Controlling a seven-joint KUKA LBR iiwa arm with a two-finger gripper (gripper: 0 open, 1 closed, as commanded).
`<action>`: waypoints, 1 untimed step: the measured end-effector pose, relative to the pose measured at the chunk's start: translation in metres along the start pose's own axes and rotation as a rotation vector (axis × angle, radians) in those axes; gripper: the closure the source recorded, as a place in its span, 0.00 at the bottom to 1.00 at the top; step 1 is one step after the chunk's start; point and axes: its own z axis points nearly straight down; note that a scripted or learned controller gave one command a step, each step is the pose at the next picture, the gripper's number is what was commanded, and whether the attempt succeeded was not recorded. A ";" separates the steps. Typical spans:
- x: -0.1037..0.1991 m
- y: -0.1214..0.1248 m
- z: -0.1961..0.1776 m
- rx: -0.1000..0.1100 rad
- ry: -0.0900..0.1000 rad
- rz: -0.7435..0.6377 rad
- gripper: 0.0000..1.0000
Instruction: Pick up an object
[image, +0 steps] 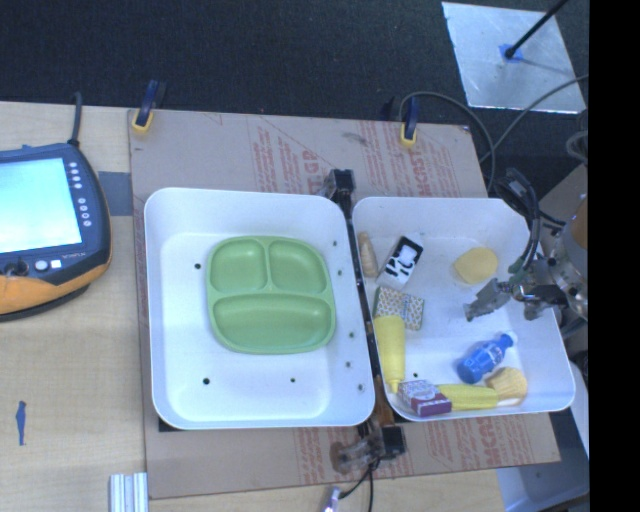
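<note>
1. Dark carpet lies behind the bench (70, 400), which is pale wood. A brown cardboard sheet (300, 150) printed with faint red text, too blurred to read, covers its middle; two clamps (146, 112) with blue handles pin its far edge.
2. Left bin (170, 330): holds a green divided plate (270, 293), three compartments, lying flat near centre.
3. Right bin (440, 215): touches the left bin along one side. Contents:
   - black-and-white card (403, 260) near the far left, markings unreadable
   - tan cylinder (368, 255) just beside the card, against the left wall
   - patterned square packet (400, 306) below the card
   - yellow tube (390, 348) along the left wall
   - small box (424, 396) with a purple side at the near edge; label unreadable
   - yellow bar (468, 397) beside the box
   - corn cob (508, 381) at the near right corner
   - blue bottle (485, 355), lying tilted, touching the corn
   - yellow round piece (475, 265) toward the far right
4. Gripper (482, 305): over the right side of the right bin, between the round piece and the bottle. Fingers spread, nothing between them.
5. Pendant (45, 225) with a lit screen, orange underside, rests on the bench at far left; screen text unreadable.
6. Cables (470, 120) loop near the far right clamp.
</note>
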 end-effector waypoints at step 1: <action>-0.044 0.042 0.085 0.002 -0.001 -0.001 0.00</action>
